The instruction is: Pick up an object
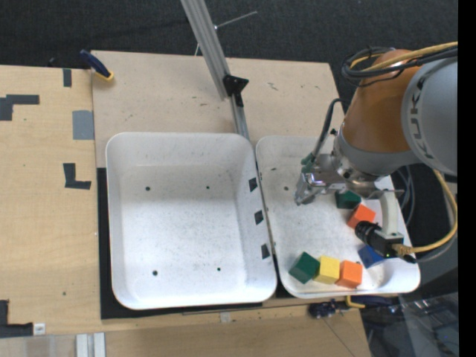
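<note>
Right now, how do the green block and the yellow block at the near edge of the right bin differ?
The green block is darker and looks slightly larger than the yellow block. The green block sits turned at an angle at the row's left end, while the yellow block sits squarer, between it and an orange block. Both rest in the right bin, away from the gripper.

overhead camera, slanted down (fixed), both bins (pixel 182 143)

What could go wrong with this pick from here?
1. The gripper sits over bare floor of the right bin, apart from every block, so closing here likely grabs nothing.
2. The green block, yellow block and orange block touch in a row; fingers may jam or nudge neighbours.
</note>
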### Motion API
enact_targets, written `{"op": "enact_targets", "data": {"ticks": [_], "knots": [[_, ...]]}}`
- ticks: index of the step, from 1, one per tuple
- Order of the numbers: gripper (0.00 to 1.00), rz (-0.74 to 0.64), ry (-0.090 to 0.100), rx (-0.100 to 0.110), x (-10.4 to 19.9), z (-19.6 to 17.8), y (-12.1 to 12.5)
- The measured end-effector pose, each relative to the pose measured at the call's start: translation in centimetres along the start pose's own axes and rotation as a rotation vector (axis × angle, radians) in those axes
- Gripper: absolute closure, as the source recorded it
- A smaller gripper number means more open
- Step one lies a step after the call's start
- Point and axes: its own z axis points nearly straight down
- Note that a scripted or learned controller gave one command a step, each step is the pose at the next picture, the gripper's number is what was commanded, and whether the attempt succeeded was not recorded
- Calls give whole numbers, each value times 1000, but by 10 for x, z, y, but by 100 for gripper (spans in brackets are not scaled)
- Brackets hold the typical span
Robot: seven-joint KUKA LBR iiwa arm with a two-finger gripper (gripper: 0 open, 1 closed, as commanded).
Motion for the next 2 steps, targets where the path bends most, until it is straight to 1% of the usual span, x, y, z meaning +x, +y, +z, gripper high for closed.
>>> {"op": "enact_targets", "data": {"ticks": [1, 2], "knots": [[100, -1, 0, -1, 50, 11, 11], [100, -1, 0, 1, 105, 21, 9]]}}
